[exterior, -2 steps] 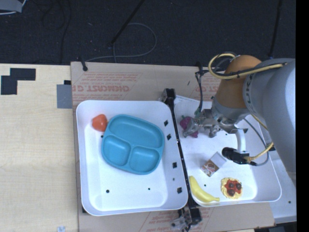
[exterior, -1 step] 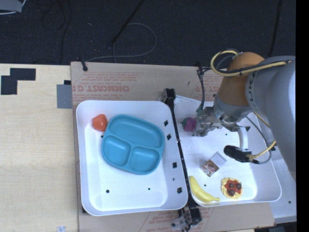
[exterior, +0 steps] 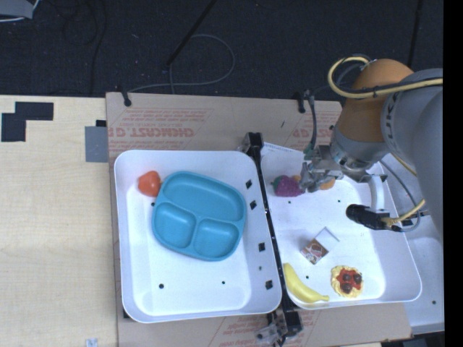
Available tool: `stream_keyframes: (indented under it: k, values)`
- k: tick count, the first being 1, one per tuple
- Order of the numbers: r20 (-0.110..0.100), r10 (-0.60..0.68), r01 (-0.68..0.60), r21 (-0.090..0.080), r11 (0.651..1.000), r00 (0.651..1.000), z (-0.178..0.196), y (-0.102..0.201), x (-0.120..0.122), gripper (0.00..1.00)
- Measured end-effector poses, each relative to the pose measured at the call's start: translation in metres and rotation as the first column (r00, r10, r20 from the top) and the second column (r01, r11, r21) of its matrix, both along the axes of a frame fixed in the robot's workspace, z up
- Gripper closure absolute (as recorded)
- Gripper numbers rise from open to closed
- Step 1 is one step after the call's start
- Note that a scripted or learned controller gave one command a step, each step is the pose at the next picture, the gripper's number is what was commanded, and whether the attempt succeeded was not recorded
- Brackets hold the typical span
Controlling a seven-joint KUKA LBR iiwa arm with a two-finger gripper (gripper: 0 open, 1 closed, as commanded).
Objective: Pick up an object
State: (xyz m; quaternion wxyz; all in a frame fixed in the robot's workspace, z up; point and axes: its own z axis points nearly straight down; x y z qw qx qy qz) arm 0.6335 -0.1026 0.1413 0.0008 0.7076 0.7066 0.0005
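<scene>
My gripper (exterior: 314,179) is down in the back part of the right bin (exterior: 376,266), beside a purple bunch of grapes (exterior: 288,186) on its left. Something orange (exterior: 328,184) peeks out just right of the fingertips. Nearer the front of that bin lie a small brown-and-white packet (exterior: 315,251), a yellow banana (exterior: 304,286) and a round yellow pastry with red topping (exterior: 346,280). The left bin (exterior: 137,280) holds a blue divided plate (exterior: 198,215) and a small red-orange fruit (exterior: 149,183).
A black divider (exterior: 264,219) runs between the two bins. The arm's grey body and orange band (exterior: 372,107) hang over the right bin's back right corner, with cables and a black fitting (exterior: 365,215) trailing over its right side.
</scene>
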Motion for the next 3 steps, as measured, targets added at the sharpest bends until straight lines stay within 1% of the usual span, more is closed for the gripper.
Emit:
stream_keyframes:
  k: [1, 2, 3]
  values:
    - [0.000, 0.003, -0.003, 0.000, 1.000, 1.000, 0.045, 0.005, -0.002, 1.00]
    - [-0.001, 0.002, -0.002, 0.000, 1.000, 1.000, 0.079, 0.004, -0.002, 1.00]
    - [-0.005, 0.006, -0.006, 0.003, 1.000, 1.000, 0.087, 0.061, -0.016, 1.00]
